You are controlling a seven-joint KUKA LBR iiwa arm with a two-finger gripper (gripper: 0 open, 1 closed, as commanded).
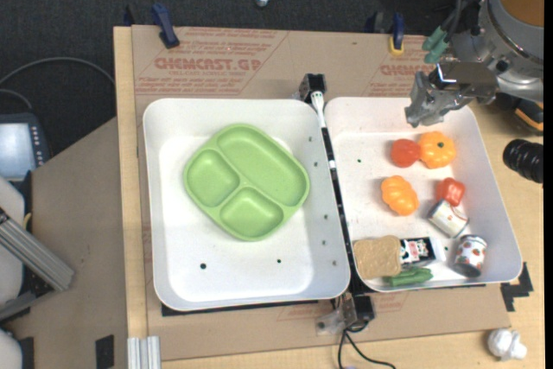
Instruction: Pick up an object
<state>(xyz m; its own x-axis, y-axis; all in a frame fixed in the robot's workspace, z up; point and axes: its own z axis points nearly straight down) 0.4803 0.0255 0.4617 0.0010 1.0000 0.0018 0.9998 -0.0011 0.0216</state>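
green divided plate (246, 181) in left bin (164, 186), toy foods (421, 151) in right bin (494, 212)

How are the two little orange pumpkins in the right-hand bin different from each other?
The upper pumpkin has a green stem showing; the lower pumpkin shows none. The upper one touches a red tomato just below the gripper; the lower one sits apart, nearer the bin's middle. Both are orange, ribbed and similar in size.

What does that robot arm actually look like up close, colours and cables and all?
The arm is a rounded grey metal body with a broad orange band above its wrist. Dark cables, one with a green connector, run alongside it. The gripper is a blocky grey metal piece.
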